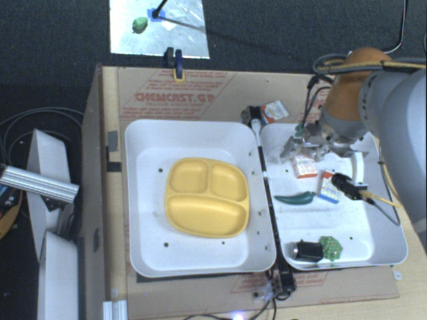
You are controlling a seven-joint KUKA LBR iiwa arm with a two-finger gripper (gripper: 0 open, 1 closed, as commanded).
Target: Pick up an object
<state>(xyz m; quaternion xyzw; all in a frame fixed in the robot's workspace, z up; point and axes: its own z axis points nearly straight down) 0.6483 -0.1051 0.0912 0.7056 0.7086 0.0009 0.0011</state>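
Camera view: end effector (pixel 308 147) crowds right bin's (pixel 383 255) top edge.

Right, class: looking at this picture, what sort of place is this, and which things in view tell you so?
Probably a robotics lab test bench, not a kitchen. A grey robot arm reaches over two white bins set on a cardboard sheet, one bin holding a yellow divided plate, with loose cables lying on the floor beside it.
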